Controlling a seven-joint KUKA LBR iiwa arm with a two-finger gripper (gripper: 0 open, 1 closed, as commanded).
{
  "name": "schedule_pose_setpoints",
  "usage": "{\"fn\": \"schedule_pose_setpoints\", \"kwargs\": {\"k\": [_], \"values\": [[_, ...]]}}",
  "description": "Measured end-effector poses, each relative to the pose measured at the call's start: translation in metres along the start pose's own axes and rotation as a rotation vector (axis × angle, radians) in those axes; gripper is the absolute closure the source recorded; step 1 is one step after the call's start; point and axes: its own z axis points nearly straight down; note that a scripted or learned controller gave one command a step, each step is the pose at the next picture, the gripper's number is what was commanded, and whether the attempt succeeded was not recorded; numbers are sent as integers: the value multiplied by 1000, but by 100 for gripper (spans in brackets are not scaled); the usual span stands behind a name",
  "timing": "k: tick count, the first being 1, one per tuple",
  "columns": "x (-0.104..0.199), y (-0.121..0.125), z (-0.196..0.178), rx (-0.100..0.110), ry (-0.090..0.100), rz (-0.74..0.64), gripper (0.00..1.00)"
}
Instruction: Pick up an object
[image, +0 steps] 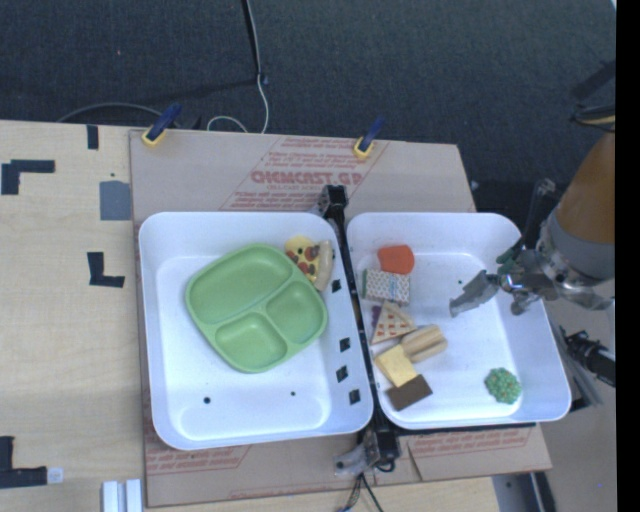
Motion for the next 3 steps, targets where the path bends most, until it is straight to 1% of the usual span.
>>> {"fn": "schedule_pose_setpoints", "kwargs": {"k": [1, 2, 3], "values": [[28, 48, 124, 8, 2, -3, 0], [53, 99, 163, -2, 0, -4, 0], [49, 150, 164, 22, -2, 5, 0]]}}
